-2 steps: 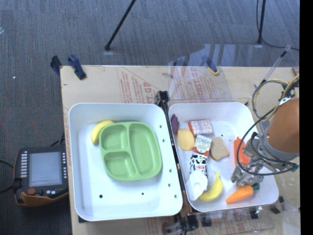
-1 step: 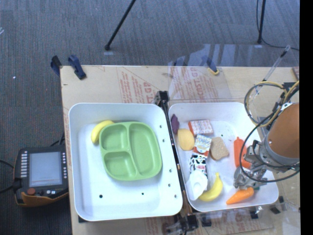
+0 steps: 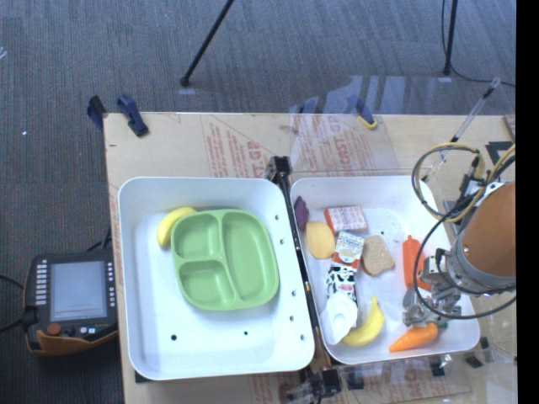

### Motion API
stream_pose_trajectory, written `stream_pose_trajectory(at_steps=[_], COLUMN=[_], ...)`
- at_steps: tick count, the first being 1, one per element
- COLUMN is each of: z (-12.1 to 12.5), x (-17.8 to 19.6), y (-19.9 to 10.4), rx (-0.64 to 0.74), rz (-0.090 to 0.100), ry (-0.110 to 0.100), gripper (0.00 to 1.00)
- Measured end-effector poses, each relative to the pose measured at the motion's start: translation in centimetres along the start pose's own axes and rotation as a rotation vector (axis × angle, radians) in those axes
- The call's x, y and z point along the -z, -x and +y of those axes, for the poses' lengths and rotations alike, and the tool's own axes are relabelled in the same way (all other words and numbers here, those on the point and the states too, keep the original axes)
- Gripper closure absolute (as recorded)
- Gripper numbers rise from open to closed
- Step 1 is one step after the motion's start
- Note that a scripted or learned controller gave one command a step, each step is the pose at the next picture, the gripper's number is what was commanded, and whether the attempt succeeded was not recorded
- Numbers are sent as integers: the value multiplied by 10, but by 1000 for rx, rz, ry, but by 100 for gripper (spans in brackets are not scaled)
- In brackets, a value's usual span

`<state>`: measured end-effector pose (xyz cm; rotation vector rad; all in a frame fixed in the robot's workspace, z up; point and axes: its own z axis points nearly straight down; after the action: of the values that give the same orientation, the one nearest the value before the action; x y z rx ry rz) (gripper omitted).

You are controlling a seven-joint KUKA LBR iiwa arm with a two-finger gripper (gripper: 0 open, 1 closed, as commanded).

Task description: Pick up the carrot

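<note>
Orange marks two carrot-like items in the right bin (image 3: 383,188): an upright one (image 3: 409,259) near the right wall, and a stubbier carrot (image 3: 414,337) lying at the front right corner, tip toward the banana (image 3: 367,325). My hand (image 3: 418,308) hangs just above and beside the front carrot, between the two orange items; I cannot tell from this slant how far it is open, and I see nothing held in it. I judge the step in hand to be the descent onto the carrot. To do it well I would centre the hand over the thick middle of the carrot, set it across the carrot's length, and keep clear of the bin wall and the banana. Writing: the desk (image 3: 236,146) carries large red print, reversed or upside down from here and not readable; a small carton (image 3: 349,247) and a cow-patterned one (image 3: 341,279) bear labels too small to read. The left bin (image 3: 143,310) holds a green tray (image 3: 226,257).
</note>
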<state>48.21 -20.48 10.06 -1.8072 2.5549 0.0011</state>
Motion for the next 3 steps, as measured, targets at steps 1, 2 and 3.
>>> stream_pose_trajectory(at_steps=[1,2,3], z=[-1,-8,-4], x=[-2,-7,-7], y=[-1,0,-4], rx=[-18,-25,-189], rz=[-3,-2,-1], ry=[-4,-2,-14], gripper=[100,100,100])
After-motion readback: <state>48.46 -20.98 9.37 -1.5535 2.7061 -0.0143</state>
